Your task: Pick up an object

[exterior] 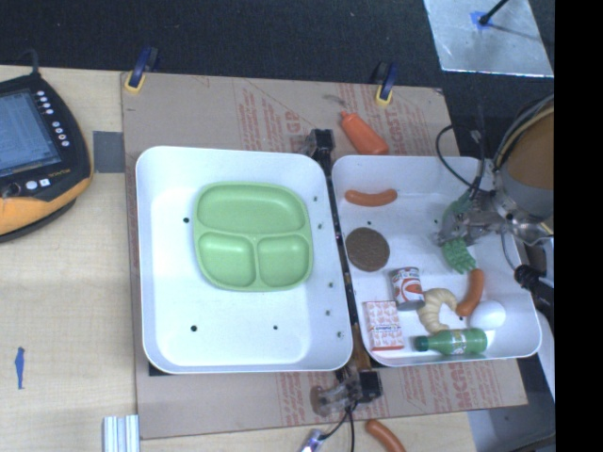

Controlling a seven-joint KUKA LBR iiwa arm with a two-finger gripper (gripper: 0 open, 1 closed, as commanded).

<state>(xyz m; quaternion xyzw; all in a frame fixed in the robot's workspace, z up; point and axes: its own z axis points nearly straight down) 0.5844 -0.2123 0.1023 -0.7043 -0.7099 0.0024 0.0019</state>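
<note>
The arm comes in from the right and its pincer [464,224] sits low over the right bin [415,172], near that bin's right wall. Whether the pincer is open or closed I cannot tell; its metal parts blur together, and nothing can be seen between them. Just below it lies a small green piece [461,256], touching or nearly touching the tips; I cannot tell which. The other things lie in the same bin: a sausage [371,196] near the top, a round brown cookie [366,249] left of centre, a small can [406,286] below that, a red and white box [382,325] near the lower left corner, a pale croissant [437,307], a second, orange-red sausage [471,291] lying at a slant beside it, a white egg [487,314] by the right wall, and a green bottle [452,343] on its side along the bottom wall. The left bin [170,281] holds a green divided plate [252,234], well apart from the arm. On the worktop [57,309] an orange carrot [363,134] lies just above the right bin, and a handheld control pad [33,153] rests at the far left.
</note>
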